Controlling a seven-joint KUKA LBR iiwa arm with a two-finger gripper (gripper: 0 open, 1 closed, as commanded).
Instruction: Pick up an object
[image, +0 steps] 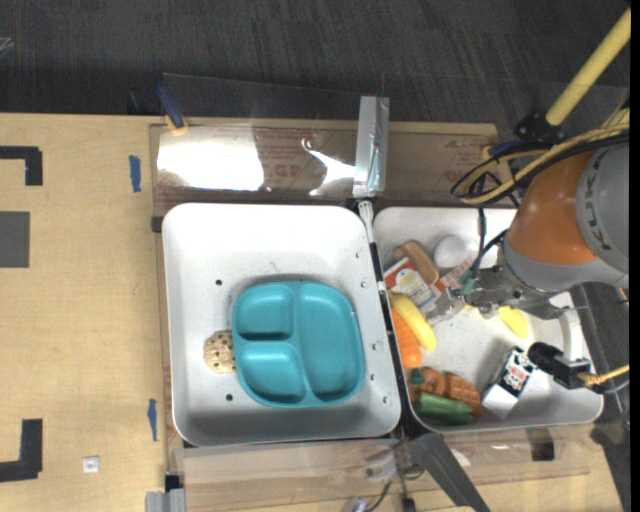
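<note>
Centre left: white bin holding a teal divided tray and a tan, dark-speckled cookie. Right: second white bin with yellow banana, orange carrot, green vegetable, white egg, and black-and-white carton. Upper right: grey arm banded orange. Left: tan cardboard bench, blue tape marks.

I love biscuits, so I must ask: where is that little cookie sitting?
The cookie lies in the left bin, tucked against the left edge of the teal divided tray, far from the arm working over the right bin.
</note>
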